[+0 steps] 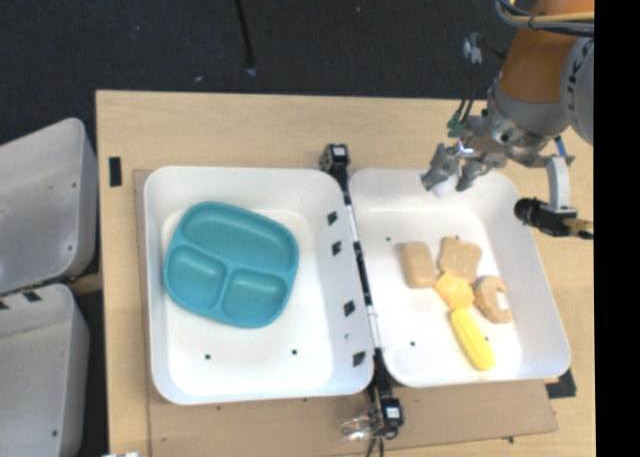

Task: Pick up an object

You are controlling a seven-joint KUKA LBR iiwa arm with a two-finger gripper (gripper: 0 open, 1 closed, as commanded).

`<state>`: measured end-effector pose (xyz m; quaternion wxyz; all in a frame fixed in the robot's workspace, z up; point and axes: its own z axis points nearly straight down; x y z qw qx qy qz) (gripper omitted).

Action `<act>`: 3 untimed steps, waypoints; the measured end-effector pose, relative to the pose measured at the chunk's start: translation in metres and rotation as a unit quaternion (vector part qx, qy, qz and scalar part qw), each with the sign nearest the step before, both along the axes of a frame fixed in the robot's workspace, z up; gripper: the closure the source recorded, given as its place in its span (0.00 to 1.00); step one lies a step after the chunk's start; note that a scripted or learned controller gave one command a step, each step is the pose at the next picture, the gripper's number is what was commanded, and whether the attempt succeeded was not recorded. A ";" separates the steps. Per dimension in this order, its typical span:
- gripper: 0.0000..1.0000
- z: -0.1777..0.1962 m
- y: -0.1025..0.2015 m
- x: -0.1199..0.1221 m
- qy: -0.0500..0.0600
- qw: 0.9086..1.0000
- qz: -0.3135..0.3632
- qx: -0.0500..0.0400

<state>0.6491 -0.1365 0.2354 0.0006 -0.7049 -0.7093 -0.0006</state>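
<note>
Bench [120, 125]: pale wood against dark flooring, carrying two shallow white bins side by side.
Writing: none legible anywhere.
Pincer [452, 173]: at far rim of right bin [540, 345], fingers slightly parted, nothing between them, touching no item.
Arm [535, 65]: grey with orange band, entering from right.
Right bin contents: tan bread-like block [419, 264], second tan piece [461, 254] just beside it, yellow piece [452, 290], brown-and-white ring-shaped item [492, 299], yellow corn cob [472, 338]; all clustered, well apart from pincer.
Left bin [160, 365] contents: teal divided plate [231, 264], three compartments, nothing in them.
</note>
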 end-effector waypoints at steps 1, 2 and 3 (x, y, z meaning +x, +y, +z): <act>1.00 -0.007 0.055 -0.003 0.000 1.000 0.000 -0.001; 1.00 0.003 0.113 0.006 -0.001 1.000 0.001 0.000; 1.00 0.009 0.176 0.011 -0.001 1.000 0.001 0.000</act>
